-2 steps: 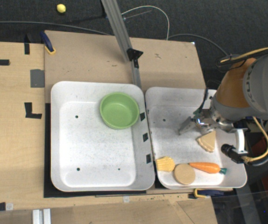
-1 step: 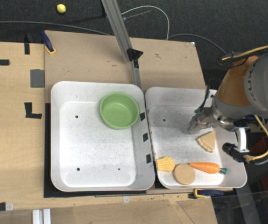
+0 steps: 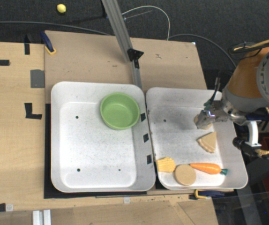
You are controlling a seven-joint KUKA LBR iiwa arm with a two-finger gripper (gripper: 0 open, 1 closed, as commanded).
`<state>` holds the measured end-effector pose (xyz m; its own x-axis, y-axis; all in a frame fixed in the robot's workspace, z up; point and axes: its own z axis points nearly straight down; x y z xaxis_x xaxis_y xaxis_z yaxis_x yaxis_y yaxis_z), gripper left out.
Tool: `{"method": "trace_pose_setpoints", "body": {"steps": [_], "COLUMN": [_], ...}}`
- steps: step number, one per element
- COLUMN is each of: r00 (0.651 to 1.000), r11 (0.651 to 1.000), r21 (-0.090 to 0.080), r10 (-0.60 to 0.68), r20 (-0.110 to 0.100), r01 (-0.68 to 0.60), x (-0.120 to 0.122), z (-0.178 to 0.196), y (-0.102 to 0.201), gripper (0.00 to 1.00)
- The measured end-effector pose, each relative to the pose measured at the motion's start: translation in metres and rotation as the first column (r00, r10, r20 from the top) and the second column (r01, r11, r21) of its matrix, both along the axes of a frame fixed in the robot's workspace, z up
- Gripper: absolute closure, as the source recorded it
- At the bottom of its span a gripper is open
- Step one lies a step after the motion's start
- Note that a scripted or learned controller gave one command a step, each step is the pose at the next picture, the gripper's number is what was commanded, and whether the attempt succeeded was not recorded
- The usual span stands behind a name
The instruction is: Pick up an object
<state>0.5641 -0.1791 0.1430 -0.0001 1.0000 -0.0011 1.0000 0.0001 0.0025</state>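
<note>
Beside the round tan disc [image 3: 185, 175] lies a tapered orange carrot [image 3: 206, 168].

Inventory by count:

- White bins: two, side by side on the tabletop [image 3: 101, 62]. The left bin [image 3: 59, 139] occupies the centre-left of the frame; the right bin [image 3: 172, 102] occupies the centre-right.
- Green bowls: one [image 3: 119, 110], in the upper right area of the left bin.
- Items in the left bin: one in total.
- Tan wedge-shaped pieces: one [image 3: 208, 141], at the right of the right bin.
- Orange carrots: one [image 3: 207, 168], at the lower right of the right bin.
- Round tan discs: one [image 3: 185, 175], at the lower edge of the right bin.
- Yellow pieces: one [image 3: 166, 164], at the lower left of the right bin.
- Items in the right bin: four in total.
- Small yellow balls: one [image 3: 61, 8], on the dark floor at the upper left of the frame.
</note>
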Motion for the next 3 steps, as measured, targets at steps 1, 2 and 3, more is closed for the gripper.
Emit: {"method": "trace_pose_setpoints", "body": {"steps": [1,2,3], "r00": [1.000,1.000,1.000], "r11": [1.000,1.000,1.000], "r21": [-0.001,-0.001,0.002], "r10": [0.000,0.001,0.006], "r20": [0.002,0.001,-0.004], "r01": [0.000,-0.001,-0.006], "x": [-0.001,0.005,0.020], "z": [0.061,0.106,0.092], "y": [-0.007,-0.012,0.041], "gripper": [1.00,1.00,1.00]}}
